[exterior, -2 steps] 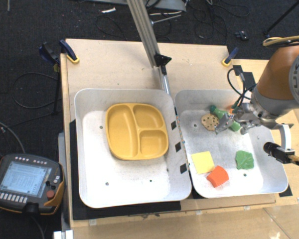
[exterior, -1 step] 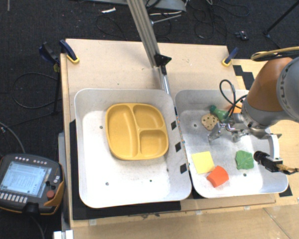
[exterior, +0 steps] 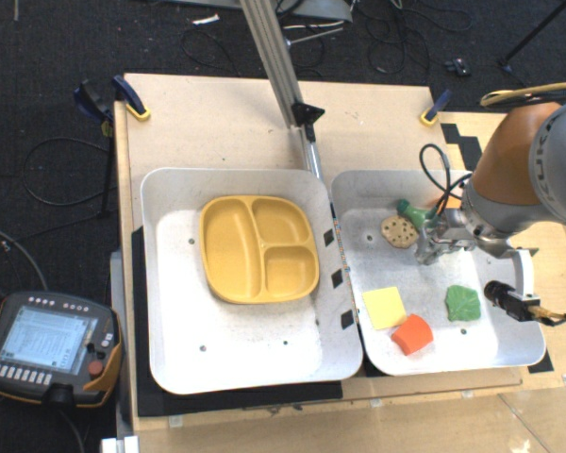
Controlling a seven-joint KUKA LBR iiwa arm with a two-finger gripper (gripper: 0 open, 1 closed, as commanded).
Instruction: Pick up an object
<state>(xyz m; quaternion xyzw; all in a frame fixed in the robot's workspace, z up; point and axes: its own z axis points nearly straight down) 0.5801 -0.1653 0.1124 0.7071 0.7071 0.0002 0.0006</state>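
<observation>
The right bin (exterior: pixel 495 352) holds several small items. A round tan cookie (exterior: pixel 396 231) lies at its back left, with a dark green piece (exterior: pixel 414 212) just behind it. A yellow square (exterior: pixel 384 307), a red-orange block (exterior: pixel 412 334) and a light green lump (exterior: pixel 463 303) lie toward the front. My gripper (exterior: pixel 435 245) hangs low over the bin's middle, just right of the cookie and apart from the front items. Nothing shows in its grasp.
In the left bin (exterior: pixel 170 253) rests a yellow divided plate (exterior: pixel 260 249). A slanted metal pole (exterior: pixel 275 55) comes down at the back between the bins. The arm's grey and orange body (exterior: pixel 524 173) covers the right bin's back right corner.
</observation>
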